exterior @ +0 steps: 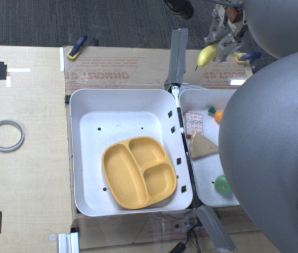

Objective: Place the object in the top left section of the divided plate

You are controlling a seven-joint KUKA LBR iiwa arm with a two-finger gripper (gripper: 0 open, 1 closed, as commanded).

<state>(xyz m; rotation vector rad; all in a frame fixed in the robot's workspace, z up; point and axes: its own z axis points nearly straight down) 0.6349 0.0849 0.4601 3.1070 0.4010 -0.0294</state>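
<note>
The yellow-orange divided plate (138, 172) lies in the left white bin (86, 141), towards its front. It has one long section on its left and two smaller ones on its right, all bare. My gripper (216, 49) hangs high over the back edge of the right bin (204, 191), past the plate's far right. It is shut on a small yellow banana-shaped object (206, 56), which pokes out to the left of the fingers, well above the cardboard. The big grey arm hides much of the right bin.
The right bin holds a small red-printed box (194, 123), an orange piece (218, 115), a tan wedge (202, 146) and a green round item (221, 185). A grey upright bar (178, 57) stands between the bins at the back. A tape roll (6, 135) lies far left.
</note>
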